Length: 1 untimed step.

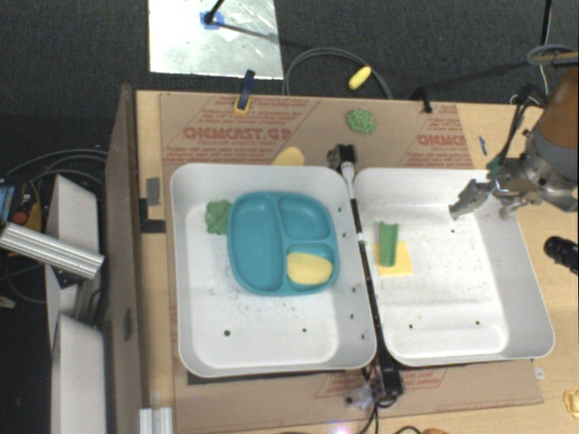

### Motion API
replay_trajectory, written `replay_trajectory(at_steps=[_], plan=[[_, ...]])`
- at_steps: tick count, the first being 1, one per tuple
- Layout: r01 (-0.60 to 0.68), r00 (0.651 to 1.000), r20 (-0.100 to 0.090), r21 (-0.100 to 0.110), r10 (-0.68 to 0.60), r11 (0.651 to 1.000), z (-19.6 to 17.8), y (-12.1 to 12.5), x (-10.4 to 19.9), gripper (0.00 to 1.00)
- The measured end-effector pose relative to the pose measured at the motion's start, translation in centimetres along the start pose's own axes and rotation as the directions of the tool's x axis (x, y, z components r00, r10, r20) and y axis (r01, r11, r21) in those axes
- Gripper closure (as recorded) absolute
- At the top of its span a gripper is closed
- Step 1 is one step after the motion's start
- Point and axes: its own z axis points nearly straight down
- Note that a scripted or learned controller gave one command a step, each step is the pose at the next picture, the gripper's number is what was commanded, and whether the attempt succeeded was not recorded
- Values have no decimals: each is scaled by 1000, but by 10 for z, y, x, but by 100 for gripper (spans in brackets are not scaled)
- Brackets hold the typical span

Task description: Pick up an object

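One relation mattered here: where the green stick [388, 242] sat versus the gripper [486, 199]. Lay in the right bin [452, 337], near its left wall, on top of a yellow pad [398, 262]. Hung over the same bin's upper right part, well apart from the stick, nothing between the fingers. Couldn't tell if the jaws were spread or pressed together (too small and blurry at that angle). Lay down and to the left of the gripper in the view, with the long axis running roughly up-down in the picture, more or less parallel to the divider between the bins. Probably called for a reach leftward across the bin, then a grip across the narrow width. Also had a blue tray [280, 242] with a yellow lump [308, 268] in the left bin [262, 342], farther off, so a less likely pick.
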Motion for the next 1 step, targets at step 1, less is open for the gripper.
replay_trajectory(at_steps=[1], plan=[[6,1000,-4,8,-5,1000,86,-11,56,0]])
